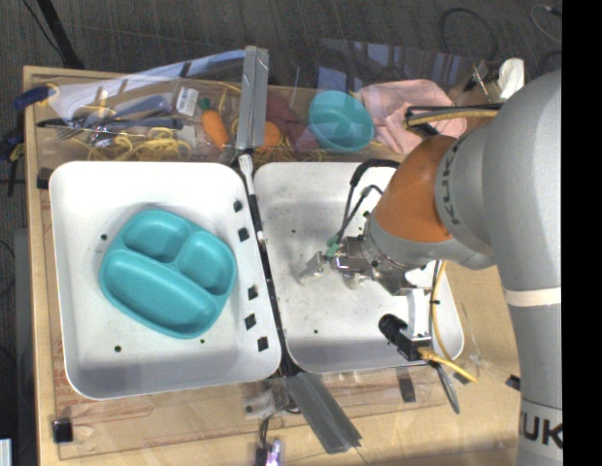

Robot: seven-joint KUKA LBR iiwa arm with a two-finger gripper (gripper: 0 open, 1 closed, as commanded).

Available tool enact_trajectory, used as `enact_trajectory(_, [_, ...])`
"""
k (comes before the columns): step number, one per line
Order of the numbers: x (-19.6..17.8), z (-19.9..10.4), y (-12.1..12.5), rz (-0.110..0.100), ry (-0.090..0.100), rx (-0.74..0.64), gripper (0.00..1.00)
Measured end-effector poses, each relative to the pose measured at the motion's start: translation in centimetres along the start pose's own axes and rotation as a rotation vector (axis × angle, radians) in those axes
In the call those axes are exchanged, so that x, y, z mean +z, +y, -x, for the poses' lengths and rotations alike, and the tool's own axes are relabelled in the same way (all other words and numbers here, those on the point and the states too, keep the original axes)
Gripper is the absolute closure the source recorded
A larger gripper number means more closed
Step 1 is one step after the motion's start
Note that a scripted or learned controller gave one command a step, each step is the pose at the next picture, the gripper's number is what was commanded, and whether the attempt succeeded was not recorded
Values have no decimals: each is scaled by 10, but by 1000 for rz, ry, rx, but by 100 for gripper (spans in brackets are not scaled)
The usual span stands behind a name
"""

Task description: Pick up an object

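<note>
Progress looks slight: gripper (332, 257) sits low in the right bin (311, 343); whether it grips anything I cannot tell. Teal tray (168, 271) lies at nine o'clock, left bin (78, 357), unlifted.

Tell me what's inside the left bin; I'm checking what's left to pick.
The left bin holds one teal divided plate, lying flat with its three compartments facing up. Anything under the plate is covered, so that can't be judged.
</note>
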State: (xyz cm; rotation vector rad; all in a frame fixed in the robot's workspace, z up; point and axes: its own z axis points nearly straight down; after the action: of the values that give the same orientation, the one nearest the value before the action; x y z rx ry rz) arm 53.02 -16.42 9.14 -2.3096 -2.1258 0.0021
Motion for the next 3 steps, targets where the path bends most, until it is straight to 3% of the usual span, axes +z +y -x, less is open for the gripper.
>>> enact_trajectory(1, [-60, -37, 65, -1, 0, 289, 0])
enact_trajectory(2, [-110, 34, 25, 0, 0, 222, 0])
enact_trajectory(3, [-74, 34, 40, -4, 1, 169, 0])
